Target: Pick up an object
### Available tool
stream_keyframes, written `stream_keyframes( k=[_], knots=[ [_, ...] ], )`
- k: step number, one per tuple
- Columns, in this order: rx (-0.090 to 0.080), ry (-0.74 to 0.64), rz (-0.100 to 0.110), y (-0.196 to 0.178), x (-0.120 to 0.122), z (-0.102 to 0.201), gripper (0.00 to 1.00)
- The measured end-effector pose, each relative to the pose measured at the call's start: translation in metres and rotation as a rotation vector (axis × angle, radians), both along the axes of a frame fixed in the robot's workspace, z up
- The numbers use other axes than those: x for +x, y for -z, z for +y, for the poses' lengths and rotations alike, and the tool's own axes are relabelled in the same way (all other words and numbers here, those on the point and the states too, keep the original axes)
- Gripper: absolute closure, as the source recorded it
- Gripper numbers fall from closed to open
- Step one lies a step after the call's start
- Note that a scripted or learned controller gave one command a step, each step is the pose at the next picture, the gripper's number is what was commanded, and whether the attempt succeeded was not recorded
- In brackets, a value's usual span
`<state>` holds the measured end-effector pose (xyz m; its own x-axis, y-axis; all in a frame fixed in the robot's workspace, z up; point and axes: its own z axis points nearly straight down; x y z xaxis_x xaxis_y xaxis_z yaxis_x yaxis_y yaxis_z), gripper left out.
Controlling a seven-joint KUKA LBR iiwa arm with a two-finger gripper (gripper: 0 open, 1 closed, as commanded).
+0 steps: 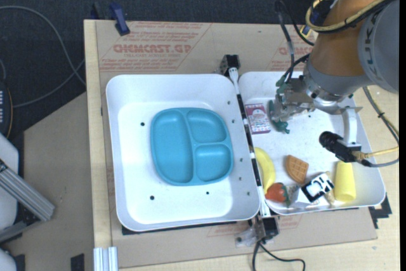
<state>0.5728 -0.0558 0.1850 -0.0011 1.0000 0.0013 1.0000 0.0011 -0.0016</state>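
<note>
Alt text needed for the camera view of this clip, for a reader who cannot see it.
The arm's pincer hangs over the right bin, near a small red-and-white packet. A banana, waffle-like toy, tomato, black-and-white item and yellow block lie along that bin's near side. The left bin holds a blue divided plate.

The grey arm (355, 41) with its orange band reaches in from the right, wrist angled downward.
</note>
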Motion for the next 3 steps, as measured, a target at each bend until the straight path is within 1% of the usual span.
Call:
stream_keyframes(
  k=[1, 2, 3],
  knots=[
    [0.000, 0.000, 0.001, 0.000, -0.012, 0.047, 1.00],
    [0.000, 0.001, 0.001, 0.001, -0.012, 0.047, 0.00],
    [-0.003, 0.002, -0.002, 0.042, 0.031, -0.040, 0.00]
  ],
)
